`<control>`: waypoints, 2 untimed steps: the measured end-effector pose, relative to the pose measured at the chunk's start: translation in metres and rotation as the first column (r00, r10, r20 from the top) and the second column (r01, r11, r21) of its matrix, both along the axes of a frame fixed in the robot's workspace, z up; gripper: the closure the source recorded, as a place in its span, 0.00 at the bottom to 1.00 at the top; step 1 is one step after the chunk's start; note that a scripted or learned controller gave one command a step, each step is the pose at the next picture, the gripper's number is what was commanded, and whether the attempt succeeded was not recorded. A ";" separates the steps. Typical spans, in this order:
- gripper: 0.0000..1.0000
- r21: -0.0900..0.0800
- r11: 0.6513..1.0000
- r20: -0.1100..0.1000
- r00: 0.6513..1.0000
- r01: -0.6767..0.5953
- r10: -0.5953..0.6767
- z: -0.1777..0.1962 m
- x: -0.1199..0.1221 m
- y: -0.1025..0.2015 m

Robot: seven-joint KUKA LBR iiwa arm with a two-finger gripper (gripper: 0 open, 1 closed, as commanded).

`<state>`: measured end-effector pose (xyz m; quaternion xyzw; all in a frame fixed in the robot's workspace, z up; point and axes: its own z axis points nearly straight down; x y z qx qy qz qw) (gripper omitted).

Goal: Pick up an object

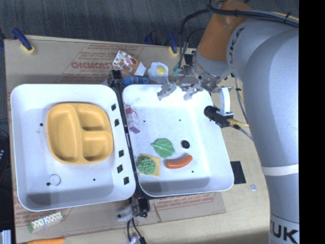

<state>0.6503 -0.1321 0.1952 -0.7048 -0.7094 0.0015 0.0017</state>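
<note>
Tool (179, 91) hovering over the right bin (218, 156), at that bin's 12 o'clock edge. Two fingers (166, 91) spread apart, nothing between them. Hanging from the arm (264, 85), which comes in from 3 o'clock.

Outward from the tool, inside the right bin: a small wrapper (132, 118) at the tool's 8 o'clock, against the bin's left wall. A dark round piece (185, 145) near 6 o'clock, mid-bin. A green leaf (163, 147) just beside it on the 9 o'clock side. A sausage (179, 161) below the leaf, apart from it by a sliver. A green cluster on a yellow card (147, 165) at the sausage's 9 o'clock, close to the left wall.

Beyond the bin: a yellow-and-white item (158, 71) and a blue piece (135, 80) on the counter (66, 55) at the tool's 10 o'clock. A yellow tray (79, 132) in the left bin (20, 151).

For a clean pick, probably best to go for the sausage: raised, rounded, free on both long sides. Worth turning the wrist so the fingers straddle its short axis, centring over its middle, then dropping straight down until nearly on the bin floor before closing. Leaf likely too flat to catch. Card by the wall risky, with little room for a finger on that side. Worth watching that one finger does not land on the leaf's edge on the way down.
</note>
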 end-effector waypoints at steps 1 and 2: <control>0.00 0.001 0.986 0.000 0.986 -0.167 0.167 -0.104 -0.055 -0.010; 0.00 0.001 0.990 0.000 0.990 -0.139 0.139 -0.104 -0.123 0.030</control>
